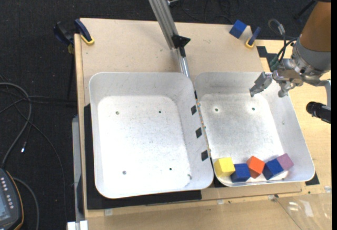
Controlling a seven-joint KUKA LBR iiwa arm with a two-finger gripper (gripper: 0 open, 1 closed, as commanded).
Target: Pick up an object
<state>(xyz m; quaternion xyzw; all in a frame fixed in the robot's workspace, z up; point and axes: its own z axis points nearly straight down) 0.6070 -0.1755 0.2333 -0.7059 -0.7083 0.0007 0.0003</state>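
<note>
Camera view showed us five small blocks bunched along the near rim of the right shallow white bin (295, 134): one yellow cube (224, 166), two dark blue blocks (241, 172) (273, 168), one orange block (256, 165) and one pale purple block (285, 161), each touching its neighbour. We saw the left shallow white bin (100, 118) beside it. Farther back, our grey arm with the orange band (317, 29) reached in from the right, wrist bent down over the right bin's far right corner. Its two-finger gripper (269, 87) hung spread apart, grasping nothing, well apart from the blocks. Farthest, we counted one more blue cube (238, 28) on the bench (131, 45).
</note>
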